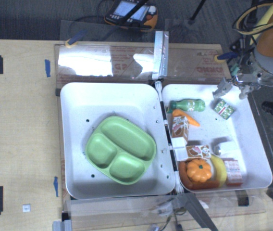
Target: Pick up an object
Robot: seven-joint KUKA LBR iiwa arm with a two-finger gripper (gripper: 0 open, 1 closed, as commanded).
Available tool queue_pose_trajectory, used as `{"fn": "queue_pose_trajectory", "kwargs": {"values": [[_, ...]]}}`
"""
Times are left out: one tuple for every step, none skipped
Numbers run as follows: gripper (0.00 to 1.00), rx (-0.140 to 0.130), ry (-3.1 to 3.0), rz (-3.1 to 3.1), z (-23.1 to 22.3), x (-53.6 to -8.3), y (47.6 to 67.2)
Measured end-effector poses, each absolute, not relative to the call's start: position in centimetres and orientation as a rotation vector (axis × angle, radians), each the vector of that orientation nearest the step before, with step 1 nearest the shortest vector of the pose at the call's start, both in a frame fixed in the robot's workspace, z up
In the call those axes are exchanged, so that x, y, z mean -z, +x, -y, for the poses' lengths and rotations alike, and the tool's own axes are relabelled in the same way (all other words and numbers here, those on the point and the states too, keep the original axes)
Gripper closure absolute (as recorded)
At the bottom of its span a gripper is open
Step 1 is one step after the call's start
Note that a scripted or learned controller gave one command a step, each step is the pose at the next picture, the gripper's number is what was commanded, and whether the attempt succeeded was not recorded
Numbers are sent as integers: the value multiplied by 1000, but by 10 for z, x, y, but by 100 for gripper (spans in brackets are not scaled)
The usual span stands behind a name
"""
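Note:
My gripper point(233, 91) hangs over the far right corner of the right bin point(252, 143), open, with nothing between its fingers. Just below it in the view lies a small green and white packet point(224, 109). Along the bin's left side lie a green bottle point(187, 105), an orange carrot point(185, 117) and a brown carton point(180, 128). At the near end sit an orange pumpkin point(199, 170), a yellow banana point(218, 169), a small printed box point(199, 151) and a red and white packet point(233, 171).
The left bin point(79, 109) holds a green divided plate point(121, 149). A metal divider point(160, 54) stands at the back between the bins. A handheld controller point(129, 12) and cables lie beyond the bench. The arm's orange band point(272, 41) is at the far right.

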State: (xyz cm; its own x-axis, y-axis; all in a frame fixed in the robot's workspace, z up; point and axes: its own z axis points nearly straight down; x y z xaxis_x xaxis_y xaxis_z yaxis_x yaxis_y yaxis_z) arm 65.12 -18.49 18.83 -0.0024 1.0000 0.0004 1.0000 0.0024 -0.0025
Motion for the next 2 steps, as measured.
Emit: {"fn": "queue_pose_trajectory", "kwargs": {"values": [[0, 10, -2051, 2363, 209, -96, 660], [100, 2, -2063, 2370, 215, -104, 660]]}}
